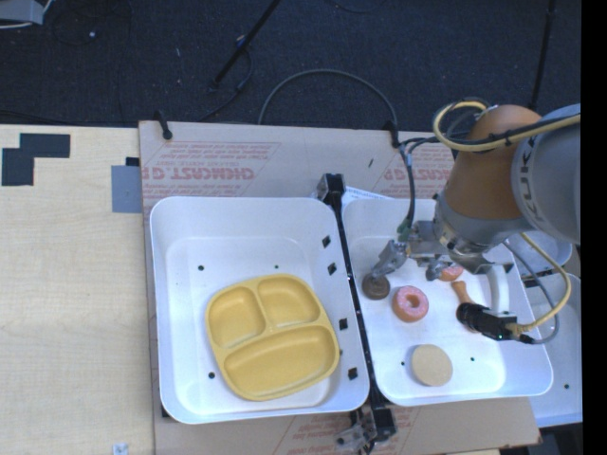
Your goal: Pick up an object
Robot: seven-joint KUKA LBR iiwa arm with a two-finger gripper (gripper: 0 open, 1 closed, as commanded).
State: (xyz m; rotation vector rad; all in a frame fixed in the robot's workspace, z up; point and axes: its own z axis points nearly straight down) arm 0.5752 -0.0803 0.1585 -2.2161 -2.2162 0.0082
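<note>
My gripper (414,265) hangs low over the back half of the right bin (531,373), its jaws spread open with nothing between them. A pink frosted donut (411,303) lies just in front of the gripper, apart from both fingers. A small brown round piece (376,287) sits by the tip of the left finger (391,256); whether they touch is unclear. A tan round cookie (431,365) rests near the bin's front. An orange stick-like piece (462,290) lies beside the right finger, partly hidden by the gripper.
The left bin (180,245) holds a yellow divided plate (272,335). A black-edged ridge (346,282) separates the two bins. Cables loop above the wrist behind the right bin. Cardboard (218,164) lies under both bins.
</note>
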